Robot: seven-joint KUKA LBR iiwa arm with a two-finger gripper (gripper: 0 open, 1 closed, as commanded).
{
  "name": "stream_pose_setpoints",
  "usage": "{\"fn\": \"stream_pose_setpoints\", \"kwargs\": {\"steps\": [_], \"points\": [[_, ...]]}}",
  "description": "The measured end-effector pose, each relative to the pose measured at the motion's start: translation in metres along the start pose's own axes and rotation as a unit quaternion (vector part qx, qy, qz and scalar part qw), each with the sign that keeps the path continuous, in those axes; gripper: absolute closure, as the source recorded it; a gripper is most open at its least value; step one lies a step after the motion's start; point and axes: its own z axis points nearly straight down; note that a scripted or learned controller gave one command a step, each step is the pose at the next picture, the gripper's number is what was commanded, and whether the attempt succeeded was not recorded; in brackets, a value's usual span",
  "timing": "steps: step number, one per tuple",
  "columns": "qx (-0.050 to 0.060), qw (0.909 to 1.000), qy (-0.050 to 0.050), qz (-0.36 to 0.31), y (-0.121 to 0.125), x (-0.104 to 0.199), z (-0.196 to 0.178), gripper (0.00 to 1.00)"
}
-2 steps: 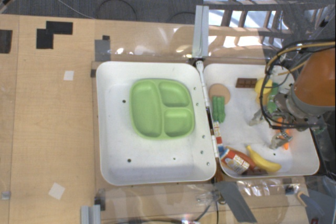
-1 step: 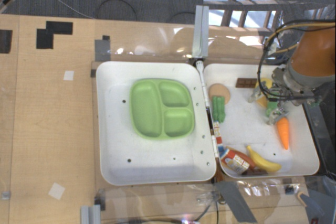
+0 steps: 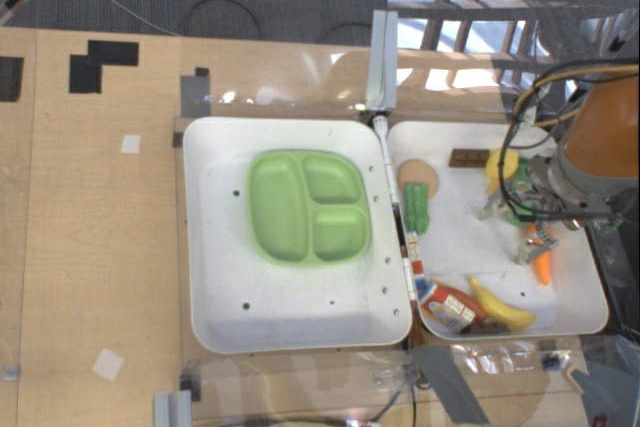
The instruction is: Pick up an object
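Observation:
My gripper (image 3: 511, 227) hangs low over the right bin (image 3: 470, 245), below the orange-banded wrist (image 3: 600, 130). Its two fingers stand apart, one finger (image 3: 492, 206) towards the bin's middle and the other near an orange carrot (image 3: 543, 266); bare bin floor shows between them. A yellow fruit (image 3: 503, 165) lies just behind the gripper, partly hidden by cables. A brown chocolate bar (image 3: 467, 157) sits at the back. At the left of the bin lie a tan round biscuit (image 3: 419, 177) and a green toy (image 3: 415, 211). A banana (image 3: 501, 306) and a red packet (image 3: 451, 306) rest at the front.
The left bin (image 3: 230, 305) holds a green divided plate (image 3: 307, 206). A thin marker (image 3: 412, 261) lies along the wall between the bins. Metal framing (image 3: 470, 30) stands behind the right bin, and cables (image 3: 540, 100) loop beside the wrist.

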Motion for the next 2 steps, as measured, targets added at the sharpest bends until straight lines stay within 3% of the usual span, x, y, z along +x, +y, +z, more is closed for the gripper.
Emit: {"fn": "stream_pose_setpoints", "kwargs": {"steps": [1, 2], "points": [[0.000, 0.9992, -0.001, 0.040, 0.028, -0.043, 0.000, 0.00], [0.001, 0.9961, 0.000, 0.088, -0.004, -0.006, 0.000, 0.00]]}}
